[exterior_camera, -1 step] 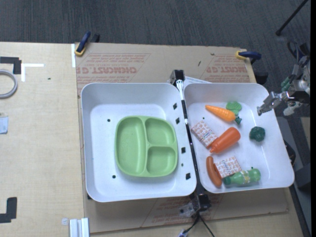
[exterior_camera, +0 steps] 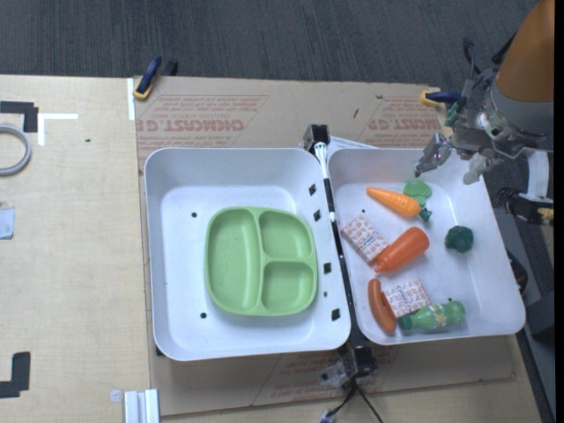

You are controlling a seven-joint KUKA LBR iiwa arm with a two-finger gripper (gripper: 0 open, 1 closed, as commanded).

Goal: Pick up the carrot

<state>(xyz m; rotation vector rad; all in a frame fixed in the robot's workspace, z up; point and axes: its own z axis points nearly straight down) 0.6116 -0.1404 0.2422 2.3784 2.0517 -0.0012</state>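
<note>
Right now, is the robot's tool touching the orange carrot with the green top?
Apart. The camera view shows the tool up by the right bin's far rim, with bare white floor between it and the orange carrot with the green top.

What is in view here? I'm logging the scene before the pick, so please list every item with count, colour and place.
carrot: 1, orange with green top, upper part of right bin
orange bottle: 1, orange, middle of right bin
sausage: 1, red-orange, lower left of right bin
green bottle: 1, green, lower edge of right bin
snack packets: 2, white with red pattern, one left of the orange bottle, one above the green bottle
dark green ball: 1, right side of right bin
divided plate: 1, light green, in left bin
bins: 2, white, side by side on cardboard
clamps: 2, blue and yellow, on cardboard's top edge
gripper: 1, metal, above right bin's top edge
arm: 1, orange band, right
</note>
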